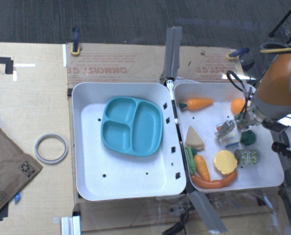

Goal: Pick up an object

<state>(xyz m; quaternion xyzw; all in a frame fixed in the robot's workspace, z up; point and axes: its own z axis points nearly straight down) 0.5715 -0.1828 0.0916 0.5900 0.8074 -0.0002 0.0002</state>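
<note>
White bins sat side by side. The left bin (86,146) held a teal plate (132,126). The gripper (227,130) hung low in the right bin (263,177), beside a green ball (248,137) and an orange (237,105); whether its jaws were spread or pressed together could not be told. Nearer lay a wedge (194,138), a yellow disc (225,161), a sausage (214,181) and a carrot (201,166); another carrot (197,103) lay far.
</note>
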